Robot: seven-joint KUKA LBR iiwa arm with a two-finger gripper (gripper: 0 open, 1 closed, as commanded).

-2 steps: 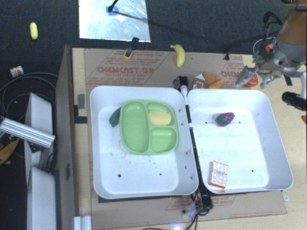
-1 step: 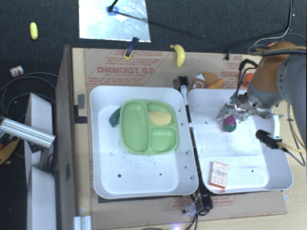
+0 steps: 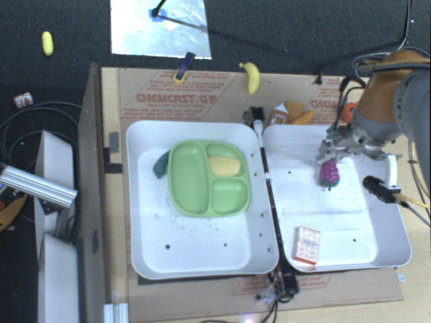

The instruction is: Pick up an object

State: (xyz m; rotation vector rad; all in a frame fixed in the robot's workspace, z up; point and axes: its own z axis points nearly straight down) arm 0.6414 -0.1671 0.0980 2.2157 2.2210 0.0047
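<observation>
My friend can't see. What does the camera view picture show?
A robot's gripper hangs just above a purple toy in the right white bin, which also holds a small red-and-white box. The left bin holds a green divided plate with something yellow in it.

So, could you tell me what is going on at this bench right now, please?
The arm reaches into the right bin, and its gripper sits directly over a purple grape-like toy on the bin floor. Whether it has hold of the toy cannot be told. A small red and white box lies nearer the front. In the left bin is a green divided plate with a yellow item on it.
</observation>
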